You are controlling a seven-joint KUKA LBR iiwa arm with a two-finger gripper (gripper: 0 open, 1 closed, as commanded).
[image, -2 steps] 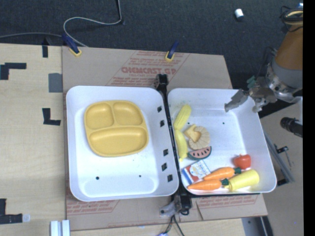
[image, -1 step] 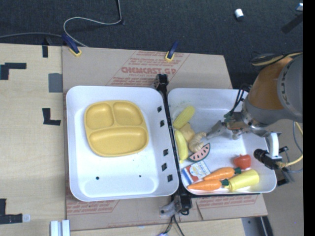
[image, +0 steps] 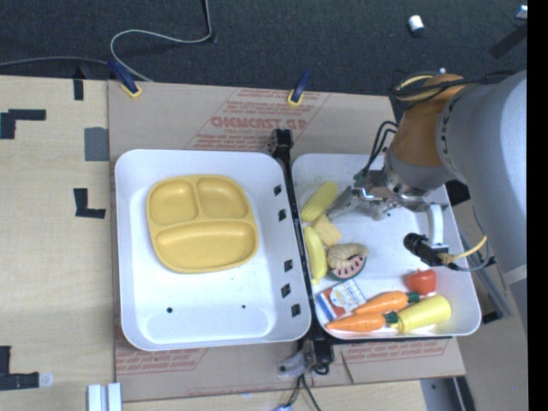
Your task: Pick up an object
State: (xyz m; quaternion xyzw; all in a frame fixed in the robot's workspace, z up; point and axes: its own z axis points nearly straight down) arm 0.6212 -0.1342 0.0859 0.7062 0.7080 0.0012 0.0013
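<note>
Hand [image: 347, 202] (grip state unclear) hovers just right of the corn cob [image: 318, 200] in the right bin [image: 467, 315].

Arm: I see my grey arm [image: 501, 157] coming in from the right edge, bent down over the right bin's far half.
Wrist: the orange band [image: 419, 131] sits above it, tilted leftward.
Gripper: my gripper [image: 349, 199] points left, low over the bin's far-left part.

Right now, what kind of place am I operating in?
Likely a robotics lab bench for pick trials: two white bins clamped onto cardboard, toy food like a carrot, loose cable on dark carpet.
</note>
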